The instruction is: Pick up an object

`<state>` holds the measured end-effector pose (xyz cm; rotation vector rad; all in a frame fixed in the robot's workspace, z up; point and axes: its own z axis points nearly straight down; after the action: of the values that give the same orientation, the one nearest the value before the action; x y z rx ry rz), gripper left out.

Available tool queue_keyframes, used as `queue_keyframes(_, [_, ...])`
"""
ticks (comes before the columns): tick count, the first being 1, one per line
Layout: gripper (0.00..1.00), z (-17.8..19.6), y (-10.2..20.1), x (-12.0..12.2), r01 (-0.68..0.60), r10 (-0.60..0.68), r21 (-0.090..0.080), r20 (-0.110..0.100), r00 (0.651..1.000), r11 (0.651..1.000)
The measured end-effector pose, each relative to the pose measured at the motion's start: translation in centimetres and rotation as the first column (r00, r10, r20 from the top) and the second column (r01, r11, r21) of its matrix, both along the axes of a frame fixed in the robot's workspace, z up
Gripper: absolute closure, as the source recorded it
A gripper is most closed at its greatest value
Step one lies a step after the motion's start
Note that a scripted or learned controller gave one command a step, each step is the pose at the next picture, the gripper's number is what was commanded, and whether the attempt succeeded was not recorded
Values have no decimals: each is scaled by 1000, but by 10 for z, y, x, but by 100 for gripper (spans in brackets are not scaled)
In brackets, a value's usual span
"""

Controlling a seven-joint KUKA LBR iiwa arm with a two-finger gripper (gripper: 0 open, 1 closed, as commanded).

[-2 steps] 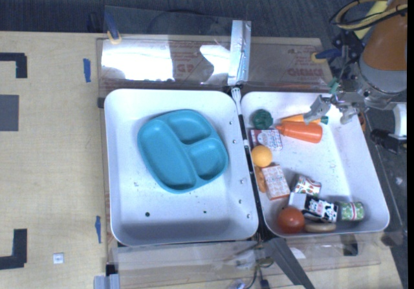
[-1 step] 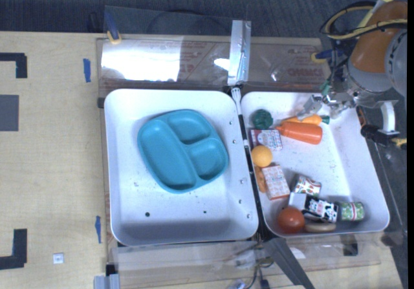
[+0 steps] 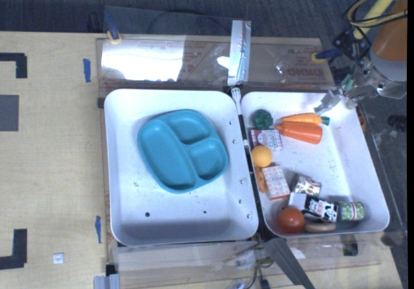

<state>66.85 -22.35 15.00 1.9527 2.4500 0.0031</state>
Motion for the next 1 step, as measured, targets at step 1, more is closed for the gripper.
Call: queue_keyframes(1, [0,-65,58,-1,-45,45,3,-8,999,999])
